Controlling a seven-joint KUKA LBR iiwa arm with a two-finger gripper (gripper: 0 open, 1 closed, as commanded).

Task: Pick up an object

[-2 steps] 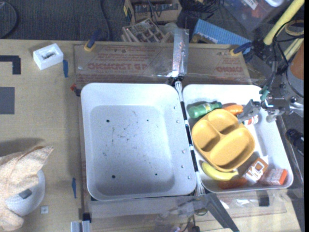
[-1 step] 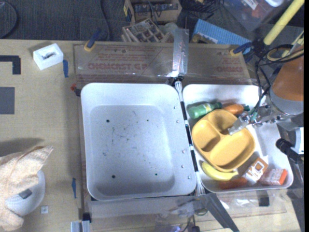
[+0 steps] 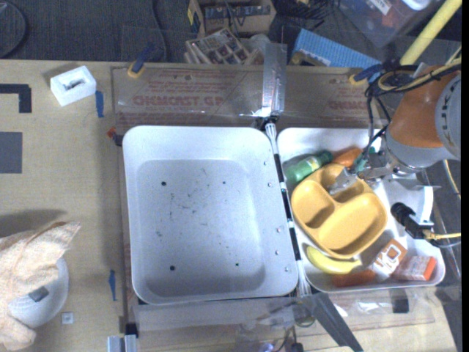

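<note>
**Ana:** Over the right bin (image 3: 434,273), the gripper (image 3: 350,180) hangs low above the yellow divided dish (image 3: 338,213), close by its upper rim. Whether the claw is spread, pressed together or pinching anything, one cannot tell; the wrist hides it from above.

**Ben:** So which object would the arm most likely take?

**Ana:** The dish seems the likeliest, as it lies right under the claw. It sits in the left half of the right bin, tilted, resting partly on a banana (image 3: 331,260) at its lower edge and beside a green bottle (image 3: 305,167) at its upper left. An orange piece (image 3: 347,155) lies just above it, and some small orange-and-white packets (image 3: 399,260) lie at the lower right.

**Ben:** How would the dish handle?

**Ana:** It looks like moulded plastic: light, stiff and rather slick. A flat two-finger pinch would probably slip on the smooth floor of either compartment. The better hold, one would judge, is across a thin upright edge, either the outer rim or the ridge dividing the two compartments, with one finger on each side.

**Ben:** Any risk?

**Ana:** Held off centre, it may swing or drop. The left bin (image 3: 139,196) next to it holds nothing to grasp.
</note>
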